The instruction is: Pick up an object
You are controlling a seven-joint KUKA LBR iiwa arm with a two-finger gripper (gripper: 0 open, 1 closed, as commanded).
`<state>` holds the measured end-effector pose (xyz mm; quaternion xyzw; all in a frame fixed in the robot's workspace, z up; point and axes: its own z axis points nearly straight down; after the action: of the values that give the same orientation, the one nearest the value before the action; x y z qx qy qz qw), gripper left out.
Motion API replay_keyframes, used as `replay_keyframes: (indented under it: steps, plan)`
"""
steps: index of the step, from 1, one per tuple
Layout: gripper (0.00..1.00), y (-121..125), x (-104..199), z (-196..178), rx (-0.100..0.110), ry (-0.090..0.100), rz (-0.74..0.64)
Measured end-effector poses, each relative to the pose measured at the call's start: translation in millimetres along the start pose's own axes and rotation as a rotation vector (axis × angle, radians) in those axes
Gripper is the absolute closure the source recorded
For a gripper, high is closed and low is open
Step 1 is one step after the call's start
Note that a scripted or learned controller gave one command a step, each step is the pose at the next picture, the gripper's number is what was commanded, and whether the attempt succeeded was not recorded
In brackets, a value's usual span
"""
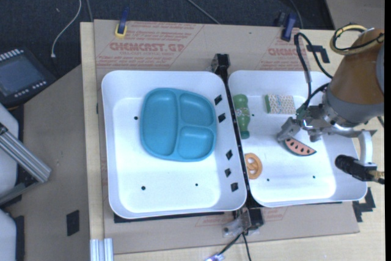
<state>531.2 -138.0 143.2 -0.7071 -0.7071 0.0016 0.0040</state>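
My gripper [301,133] hangs low over the middle of the right bin [342,192], with the arm coming in from the right. Its two fingers are spread open, one finger [286,132] pointing down-left. Nothing sits between them. A watermelon slice [300,148] lies on the bin floor just below the fingertips, touching or nearly touching them. A green bottle [242,114] lies by the bin's left wall. A speckled card-like packet [280,103] rests at the back. An orange pretzel-shaped ring [253,165] lies at the front left.
The left bin [122,186] holds a blue divided plate [178,124]. A black divider with clips [227,131] runs between the bins. Cables [313,58] trail over the right bin's back edge near the arm [357,82].
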Motion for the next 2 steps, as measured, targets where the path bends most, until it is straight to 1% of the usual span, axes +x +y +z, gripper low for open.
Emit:
replay_keyframes:
  steps: [1, 2]
  plan:
    - [0.00, -0.9, 0.7, 53.2, 0.000, 0.000, 0.000]
    - [1.00, 1.0, 0.3, 38.7, -0.008, -0.002, 0.001]
